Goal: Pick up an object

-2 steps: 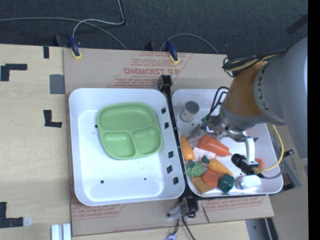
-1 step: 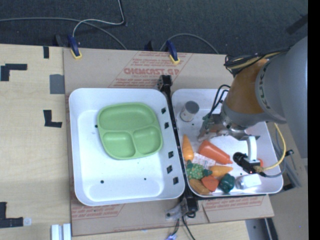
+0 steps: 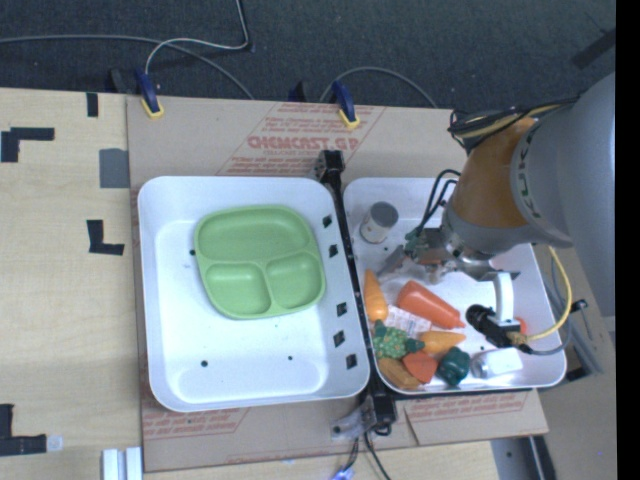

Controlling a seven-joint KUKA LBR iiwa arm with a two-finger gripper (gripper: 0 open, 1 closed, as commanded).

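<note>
Toys nearest me: a heap of play food [image 3: 415, 343] crowds the near end of the right bin [image 3: 545, 368], with a long orange carrot [image 3: 430, 305], a green leafy piece [image 3: 393, 342] and a dark green piece [image 3: 453, 366] touching one another
Can: a small grey can [image 3: 379, 220] stands alone at the far end of that bin, apart from the heap
Gripper: I see it [image 3: 415, 253] low over the right bin, just beyond the carrot and between can and heap; whether it is wide or narrow I cannot tell, since the wrist covers it, and I see nothing held
Left bin: the left bin [image 3: 160, 298] holds a green divided plate [image 3: 261, 260]
Risk: I judge the crowding the main hazard; a descent into the heap could pinch two toys or push them sideways, and the rounded carrot may slip out
Second risk: a closing near the bin's middle wall could catch the rim
Surface: brown cardboard sheet [image 3: 200, 133] under both bins, clamped at the far edge, on a pale wooden bench [image 3: 50, 298]
Room: dark carpet [image 3: 400, 18] beyond, with thin cables trailing across it
</note>
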